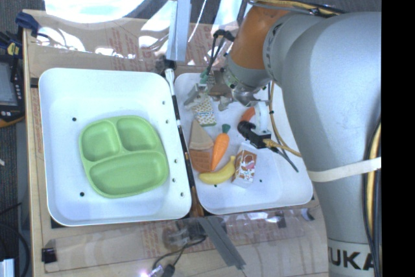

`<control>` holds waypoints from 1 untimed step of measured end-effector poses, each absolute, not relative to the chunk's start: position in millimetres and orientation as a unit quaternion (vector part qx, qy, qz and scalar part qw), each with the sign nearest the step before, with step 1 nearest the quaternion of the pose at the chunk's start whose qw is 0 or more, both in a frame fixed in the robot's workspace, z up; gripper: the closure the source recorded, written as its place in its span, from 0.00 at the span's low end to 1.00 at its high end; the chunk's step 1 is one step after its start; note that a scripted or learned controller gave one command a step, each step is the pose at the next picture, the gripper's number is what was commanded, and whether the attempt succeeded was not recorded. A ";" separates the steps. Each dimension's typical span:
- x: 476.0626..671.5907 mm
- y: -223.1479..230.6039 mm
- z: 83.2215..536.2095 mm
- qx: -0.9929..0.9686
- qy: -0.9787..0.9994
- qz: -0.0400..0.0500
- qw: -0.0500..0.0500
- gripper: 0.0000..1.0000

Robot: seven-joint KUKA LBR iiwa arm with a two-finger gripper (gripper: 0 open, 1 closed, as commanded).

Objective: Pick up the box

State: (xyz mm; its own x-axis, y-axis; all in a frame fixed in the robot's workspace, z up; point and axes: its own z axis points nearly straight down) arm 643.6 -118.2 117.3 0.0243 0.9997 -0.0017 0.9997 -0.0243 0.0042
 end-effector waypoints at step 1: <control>657.1 -114.1 92.0 0.695 0.719 0.000 0.001 0.00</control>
State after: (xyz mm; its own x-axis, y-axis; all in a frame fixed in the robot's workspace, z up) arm 657.1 -114.1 92.0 -0.0332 0.9994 -0.0013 0.9994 0.0332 0.0019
